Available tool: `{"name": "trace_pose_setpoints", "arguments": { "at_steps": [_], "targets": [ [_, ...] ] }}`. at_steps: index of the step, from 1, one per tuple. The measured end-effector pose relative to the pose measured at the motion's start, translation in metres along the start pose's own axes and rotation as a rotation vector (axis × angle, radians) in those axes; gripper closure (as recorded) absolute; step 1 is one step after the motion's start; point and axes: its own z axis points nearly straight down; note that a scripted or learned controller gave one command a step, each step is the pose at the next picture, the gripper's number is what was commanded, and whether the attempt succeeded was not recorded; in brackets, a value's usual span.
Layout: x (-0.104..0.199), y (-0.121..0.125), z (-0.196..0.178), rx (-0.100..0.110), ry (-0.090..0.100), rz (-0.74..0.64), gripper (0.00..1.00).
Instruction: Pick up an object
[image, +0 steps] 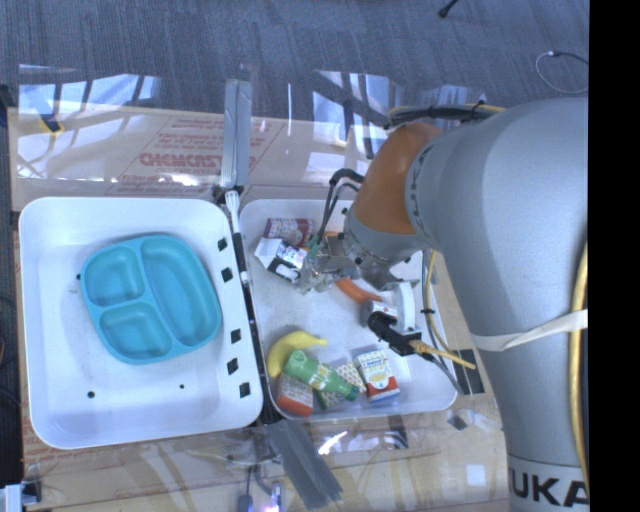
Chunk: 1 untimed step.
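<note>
- Grey foam or card strip (305, 462) lies on the bench just in front of the two bins, at the nearest edge.
- In the near end of the right bin (437, 400) sit a yellow banana (290, 350), a green bottle (318, 374) lying on its side just beside it, and a small red-and-white juice carton (377, 375); all three are close together.
- The left bin (40, 300) holds a blue divided plate (150, 297), lying flat near its middle.
- Mid-bin on the right, an orange carrot-like piece (353, 291) lies just beside the wrist.
- The gripper (322, 268) is low in the right bin's far half; whether its tips are spread or pressed together cannot be told here.
- Just left of it lie a small black-and-white packet (285, 258) and, farther back, a red-and-white box (287, 230).
- The arm (500, 230), grey with its orange band (392, 185), covers the bin's right side.
</note>
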Motion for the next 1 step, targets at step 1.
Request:
{"name": "trace_pose_setpoints", "arguments": {
  "at_steps": [1],
  "targets": [
    [0.0001,0.0003,-0.0003,-0.001,0.000,0.000,0.00]
  ]
}}
